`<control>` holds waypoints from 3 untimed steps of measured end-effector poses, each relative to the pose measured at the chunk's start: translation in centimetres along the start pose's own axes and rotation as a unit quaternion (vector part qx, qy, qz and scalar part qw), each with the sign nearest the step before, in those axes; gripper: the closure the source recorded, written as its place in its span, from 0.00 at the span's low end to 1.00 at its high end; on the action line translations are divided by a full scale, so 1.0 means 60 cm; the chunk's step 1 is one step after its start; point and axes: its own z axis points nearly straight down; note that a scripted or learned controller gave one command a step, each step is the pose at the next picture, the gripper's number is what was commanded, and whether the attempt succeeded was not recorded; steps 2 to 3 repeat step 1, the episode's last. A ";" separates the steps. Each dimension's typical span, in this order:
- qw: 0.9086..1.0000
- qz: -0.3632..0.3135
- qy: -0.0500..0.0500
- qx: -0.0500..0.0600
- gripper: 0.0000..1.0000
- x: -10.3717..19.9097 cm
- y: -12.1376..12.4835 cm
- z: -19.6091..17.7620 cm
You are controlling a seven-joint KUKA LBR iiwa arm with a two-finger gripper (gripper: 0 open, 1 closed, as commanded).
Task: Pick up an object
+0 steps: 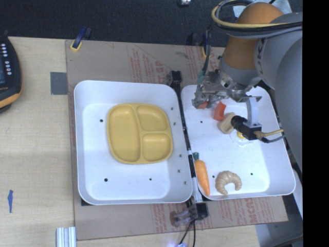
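Observation:
My gripper hangs low over the far left corner of the right bin. A small red piece lies just to its right, and a tan piece sits right below the red one. Whether the gripper touches the red piece is unclear. An orange carrot lies along the bin's near left wall. A pale croissant rests beside the carrot at the near edge.
The left bin holds a yellow divided plate in its middle. The grey arm with its orange band covers the far right of the right bin. A dark device lies at the bench's left edge.

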 end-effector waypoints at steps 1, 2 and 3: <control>1.000 0.002 0.000 0.009 1.00 0.079 -0.008 0.012; 1.000 0.002 0.000 0.009 1.00 0.079 -0.008 0.012; 1.000 0.002 0.000 0.009 1.00 0.079 -0.008 0.012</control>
